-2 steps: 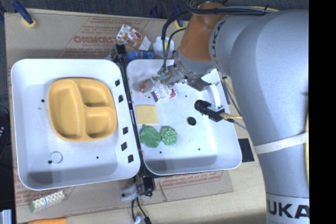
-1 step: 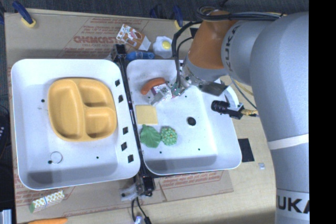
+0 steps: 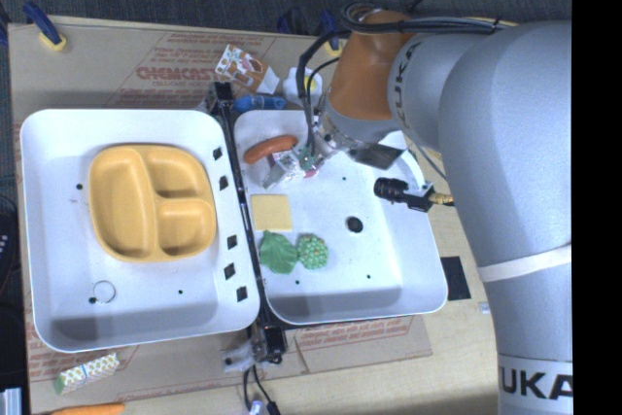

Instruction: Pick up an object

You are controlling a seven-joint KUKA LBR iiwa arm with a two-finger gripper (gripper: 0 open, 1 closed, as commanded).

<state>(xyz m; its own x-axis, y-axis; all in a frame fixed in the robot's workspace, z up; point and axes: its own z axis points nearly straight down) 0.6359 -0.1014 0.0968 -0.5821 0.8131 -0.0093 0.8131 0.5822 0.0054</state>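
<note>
The gripper is down in the far left corner of the right bin, its metal fingers tipped toward the toy sausage; whether they are spread or closed I cannot tell, since the wrist and its small coloured fittings crowd over them, and nothing is visibly caught between them. The sausage lies just beside the tips, near the bin's back wall, and it looks the likeliest object for this pick, though its place against the corner leaves little room for a finger behind it. Just nearer the camera sits a flat yellow cheese slice, and beyond that a green lettuce leaf touching a green broccoli-like piece, all loose on the floor so a descending gripper can reach any of them. The orange band rises above the wrist, the grey arm entering from the right. The left bin holds a yellow divided tray, well apart from the work.
</note>
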